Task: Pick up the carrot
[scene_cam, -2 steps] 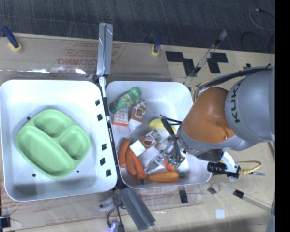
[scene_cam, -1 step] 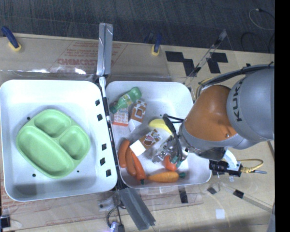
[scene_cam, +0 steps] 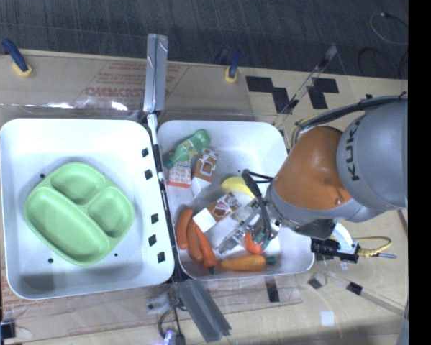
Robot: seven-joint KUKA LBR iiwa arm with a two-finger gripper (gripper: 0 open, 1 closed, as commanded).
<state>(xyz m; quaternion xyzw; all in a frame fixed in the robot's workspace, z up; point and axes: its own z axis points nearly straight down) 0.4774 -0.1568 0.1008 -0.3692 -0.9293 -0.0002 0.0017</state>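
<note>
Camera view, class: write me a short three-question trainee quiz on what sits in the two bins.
1. True or false: the green plate lies in the left bin.
2. Which bin holds the carrots? A) left B) right
3. Fill in: the tool hovers over the ___ bin.

Key: 1 true. 2 B, the right bin, along its near edge beside the green bottle and banana clutter. 3 right.
</note>
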